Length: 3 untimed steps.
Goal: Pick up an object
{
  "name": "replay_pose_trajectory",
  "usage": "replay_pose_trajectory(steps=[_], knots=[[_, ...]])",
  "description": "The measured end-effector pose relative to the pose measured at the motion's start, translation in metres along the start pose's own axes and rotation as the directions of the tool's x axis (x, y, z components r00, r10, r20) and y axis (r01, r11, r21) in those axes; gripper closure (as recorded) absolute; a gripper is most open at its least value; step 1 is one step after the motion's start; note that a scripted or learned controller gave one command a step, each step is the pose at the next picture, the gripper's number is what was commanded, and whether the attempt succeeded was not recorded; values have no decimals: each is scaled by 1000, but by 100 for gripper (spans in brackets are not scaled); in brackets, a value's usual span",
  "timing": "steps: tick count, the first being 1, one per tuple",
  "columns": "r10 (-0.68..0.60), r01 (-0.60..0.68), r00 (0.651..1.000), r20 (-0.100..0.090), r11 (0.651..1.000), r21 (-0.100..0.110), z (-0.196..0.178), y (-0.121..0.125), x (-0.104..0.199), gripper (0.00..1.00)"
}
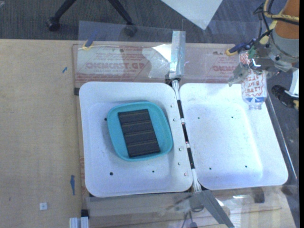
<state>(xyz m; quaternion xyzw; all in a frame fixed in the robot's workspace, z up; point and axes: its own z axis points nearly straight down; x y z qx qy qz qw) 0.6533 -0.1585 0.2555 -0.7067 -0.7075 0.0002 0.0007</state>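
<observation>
arm: grey with the orange band, upper right of the frame
gripper (251, 66): fingers look clamped on the plastic bottle (253, 88); bottle hangs over the right bin (228, 141), top right corner
left bin (95, 175): teal tray (114, 127) with a dark ribbed block (138, 132) on it
</observation>
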Motion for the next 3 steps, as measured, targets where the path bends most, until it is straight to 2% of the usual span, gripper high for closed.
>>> replay_pose_trajectory(steps=[1,2,3], knots=[[-147,147,989,3,989,-4,158,-32,-19,0],[-144,144,990,5,990,-7,148,-32,-21,100],[-151,151,989,2,989,-2,64,-18,23,100]])
